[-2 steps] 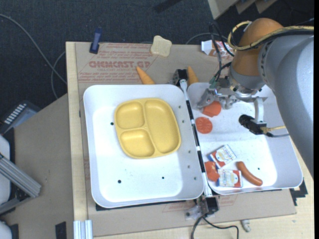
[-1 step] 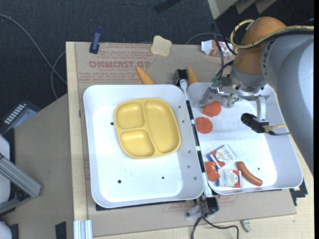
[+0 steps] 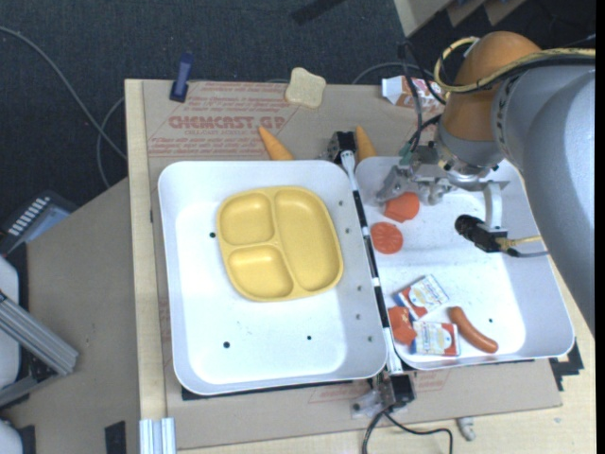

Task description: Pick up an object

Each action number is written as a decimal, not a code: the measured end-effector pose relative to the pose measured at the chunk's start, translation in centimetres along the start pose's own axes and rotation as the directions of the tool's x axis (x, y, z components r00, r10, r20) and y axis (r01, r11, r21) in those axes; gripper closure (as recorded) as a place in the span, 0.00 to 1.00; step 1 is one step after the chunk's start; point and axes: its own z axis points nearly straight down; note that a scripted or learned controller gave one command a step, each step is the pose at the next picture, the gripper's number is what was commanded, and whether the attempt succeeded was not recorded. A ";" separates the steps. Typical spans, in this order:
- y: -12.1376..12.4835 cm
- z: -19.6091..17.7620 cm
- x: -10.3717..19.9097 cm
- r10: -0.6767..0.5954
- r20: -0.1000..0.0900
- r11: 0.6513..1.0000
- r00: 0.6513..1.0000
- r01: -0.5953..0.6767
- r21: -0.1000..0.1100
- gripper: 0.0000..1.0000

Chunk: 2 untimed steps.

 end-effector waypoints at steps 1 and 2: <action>0.0 0.0 0.2 0.000 0.000 1.000 1.000 0.000 0.000 0.00; 0.0 0.0 0.4 0.000 0.000 1.000 1.000 0.000 0.001 0.00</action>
